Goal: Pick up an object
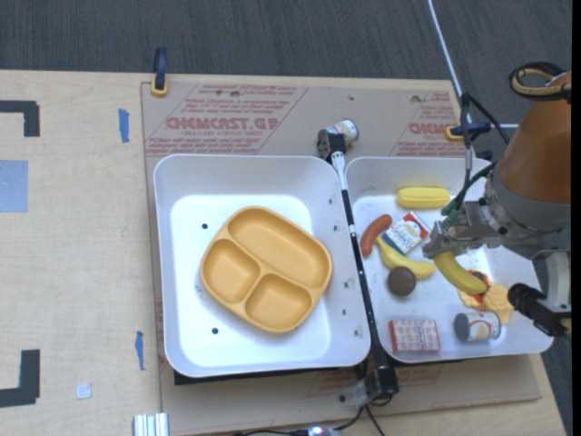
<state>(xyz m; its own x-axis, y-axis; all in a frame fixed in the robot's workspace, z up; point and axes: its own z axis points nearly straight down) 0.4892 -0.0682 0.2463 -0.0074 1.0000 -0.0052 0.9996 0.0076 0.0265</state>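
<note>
Plywood (272, 116) underlies two white bins. A yellow divided plate (265, 269) is seen in the left bin (172, 243). In the right bin (526, 348), a banana (458, 273) is seemingly pinched between the fingers of the gripper (451, 243), though they are partly hidden.

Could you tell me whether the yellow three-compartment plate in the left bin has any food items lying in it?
No, the yellow three-compartment plate shows bare compartments; the toy foods, like the red sausage, lie in the right bin.
</note>
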